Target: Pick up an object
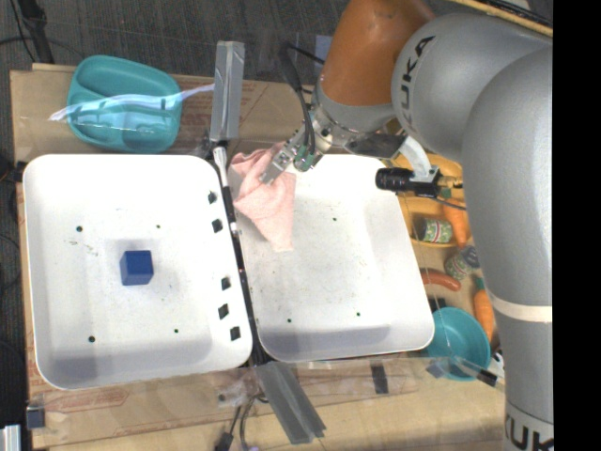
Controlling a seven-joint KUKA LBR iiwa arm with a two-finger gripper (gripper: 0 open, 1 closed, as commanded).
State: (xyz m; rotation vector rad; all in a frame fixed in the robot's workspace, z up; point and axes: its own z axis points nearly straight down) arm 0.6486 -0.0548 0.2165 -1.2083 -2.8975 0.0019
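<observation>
Two shallow white bins are set side by side on the bench, the left bin and the right bin, both rounded at the corners, with smooth, slightly scuffed floors dotted with small dark holes. Part of the lettering "KUKA" is read on the grey arm: "UKA" on the upper housing, and "UK" again at the lower right edge, cut off by the frame. An orange band, glossy and rounded, is seen above the wrist.

One pink cloth, soft and crumpled, is draped in the right bin's upper left corner, against the divider between the bins. The gripper is placed at the cloth's top edge, and the cloth's upper fold appears pinched between the closed fingers; the exact contact is small and hard to resolve. One blue cube, hard-edged and matte, is noted alone on the left bin's floor, well apart from the gripper.

Beyond the left bin a teal plastic container is recorded, with a clear wrapper across it. Right of the right bin, a teal bowl and several small toy-like items are partly hidden by the arm; their labels cannot be read. Grey tape strips are seen along the bench.
</observation>
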